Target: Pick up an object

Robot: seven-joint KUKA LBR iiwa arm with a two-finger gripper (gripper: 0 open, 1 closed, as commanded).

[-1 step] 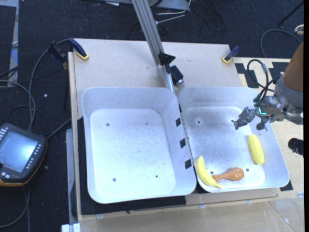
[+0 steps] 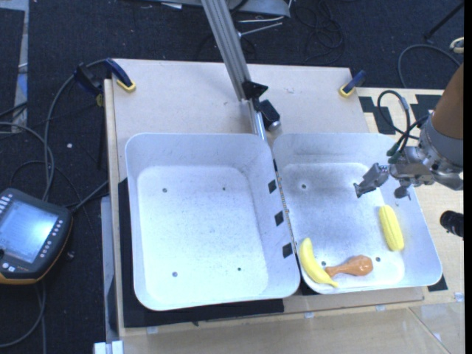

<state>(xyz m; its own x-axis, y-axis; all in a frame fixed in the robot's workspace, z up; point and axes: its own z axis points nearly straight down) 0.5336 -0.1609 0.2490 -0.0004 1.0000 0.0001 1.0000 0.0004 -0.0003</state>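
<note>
The right bin [image 2: 324, 198] holds three things. A yellow corn cob [image 2: 391, 228] lies near its right wall. Along the front left corner lies a yellow banana [image 2: 313, 262], and an orange-brown drumstick toy [image 2: 351, 267] rests beside it. My gripper [image 2: 385, 188] hangs over the right part of this bin, just above and behind the corn cob. Its fingers are spread open and nothing sits between them.
The left bin [image 2: 199, 220] lies beside the right one, their walls meeting at the middle. A slanted aluminium pole [image 2: 232, 50] rises from the back of the bench. A teach pendant [image 2: 26, 234] lies on the floor at the left. Clamps [image 2: 122, 80] grip the bench corners.
</note>
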